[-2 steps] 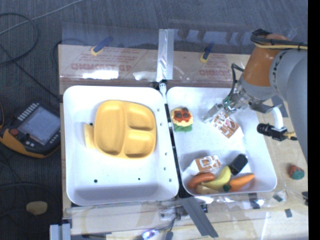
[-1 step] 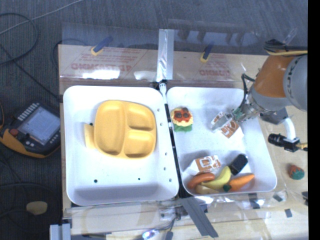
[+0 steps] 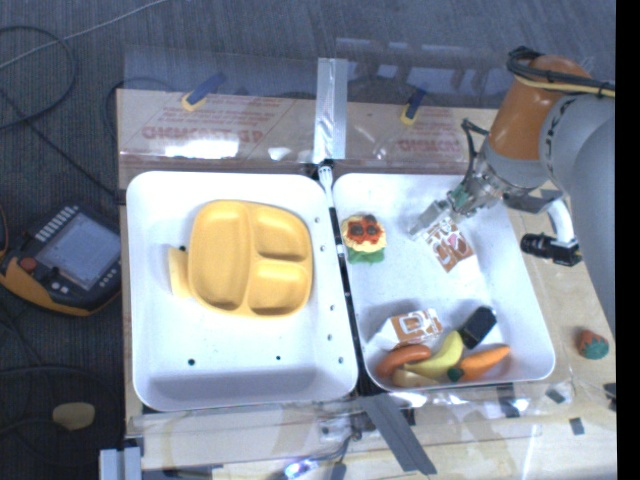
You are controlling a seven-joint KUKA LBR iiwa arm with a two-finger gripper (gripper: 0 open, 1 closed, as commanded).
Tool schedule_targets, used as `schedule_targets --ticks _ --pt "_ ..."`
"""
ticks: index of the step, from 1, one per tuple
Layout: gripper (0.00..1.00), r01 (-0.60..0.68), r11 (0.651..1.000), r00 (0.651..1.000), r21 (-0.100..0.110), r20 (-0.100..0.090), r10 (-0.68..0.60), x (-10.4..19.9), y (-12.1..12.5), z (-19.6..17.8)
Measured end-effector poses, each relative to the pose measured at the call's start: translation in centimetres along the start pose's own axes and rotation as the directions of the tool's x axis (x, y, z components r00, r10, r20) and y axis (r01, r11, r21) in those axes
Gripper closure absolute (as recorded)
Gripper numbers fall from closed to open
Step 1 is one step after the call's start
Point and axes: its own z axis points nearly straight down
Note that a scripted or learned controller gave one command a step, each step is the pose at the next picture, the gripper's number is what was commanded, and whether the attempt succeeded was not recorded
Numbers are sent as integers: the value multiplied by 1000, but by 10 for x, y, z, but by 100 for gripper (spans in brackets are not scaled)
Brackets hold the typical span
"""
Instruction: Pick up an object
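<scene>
My gripper hangs low over the upper middle of the right bin, reaching in from the upper right. Just below and right of it lies a small red-and-white packet, touching or nearly touching the gripper tip. A toy burger sits by the bin's left wall. Along the bin's front lie a small orange-and-white box, a hot dog, a banana, a carrot and a black block.
The left bin holds an upturned yellow divided plate. A handheld controller lies on the floor at left. A small red-and-green toy rests on the bench right of the bins.
</scene>
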Motion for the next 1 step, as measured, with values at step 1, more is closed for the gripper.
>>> schedule_targets --ticks 1 --pt "100 2 1000 1000 -14 14 -2 -2 3 -9"
